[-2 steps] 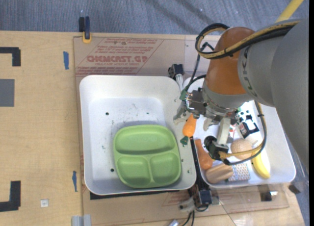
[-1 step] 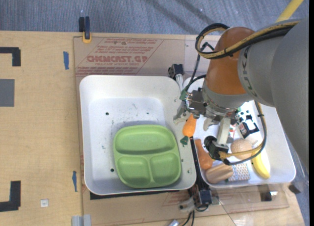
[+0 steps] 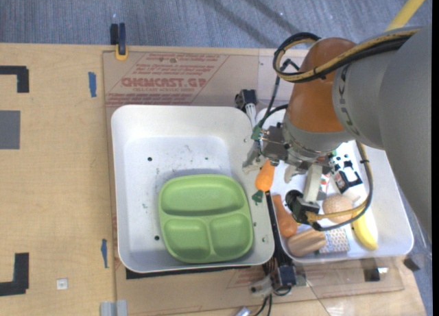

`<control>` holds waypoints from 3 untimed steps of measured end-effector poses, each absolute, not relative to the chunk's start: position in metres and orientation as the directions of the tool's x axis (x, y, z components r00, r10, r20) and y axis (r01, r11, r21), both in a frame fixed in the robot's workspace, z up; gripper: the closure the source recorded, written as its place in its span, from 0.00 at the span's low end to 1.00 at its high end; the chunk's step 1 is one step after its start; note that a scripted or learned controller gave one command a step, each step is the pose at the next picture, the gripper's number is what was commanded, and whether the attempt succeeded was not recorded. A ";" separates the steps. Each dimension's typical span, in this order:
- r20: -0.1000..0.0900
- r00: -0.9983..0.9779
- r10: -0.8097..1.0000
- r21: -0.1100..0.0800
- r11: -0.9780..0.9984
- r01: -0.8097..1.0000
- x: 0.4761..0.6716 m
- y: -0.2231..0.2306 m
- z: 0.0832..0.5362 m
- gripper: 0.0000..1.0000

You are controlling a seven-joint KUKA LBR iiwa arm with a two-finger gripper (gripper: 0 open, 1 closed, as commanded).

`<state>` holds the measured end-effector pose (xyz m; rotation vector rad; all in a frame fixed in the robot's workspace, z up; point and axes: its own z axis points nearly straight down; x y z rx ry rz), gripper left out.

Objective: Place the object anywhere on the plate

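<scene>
Grey arm wrist [image 3: 384, 68] hangs above the gripper [image 3: 266, 164], which seems to pinch a small orange carrot-like piece [image 3: 263, 177]. Left below it lies the green divided plastic plate [image 3: 204, 217]; a weak hold may drop the piece early.

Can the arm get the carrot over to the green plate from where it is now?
Probably yes. The gripper hangs at the rim between the two bins, with the small orange carrot just under it, and the green plate lies close by in the left bin with its compartments uncovered. Whether the carrot is gripped is unclear.
</scene>
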<state>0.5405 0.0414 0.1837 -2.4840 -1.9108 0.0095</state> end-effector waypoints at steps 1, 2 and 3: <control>0.000 0.256 0.967 -0.010 -0.256 0.967 0.541 0.041 0.184 0.00; 0.000 0.256 0.967 -0.010 -0.256 0.967 0.541 0.041 0.184 0.00; 0.000 0.256 0.967 -0.010 -0.256 0.967 0.541 0.041 0.184 0.00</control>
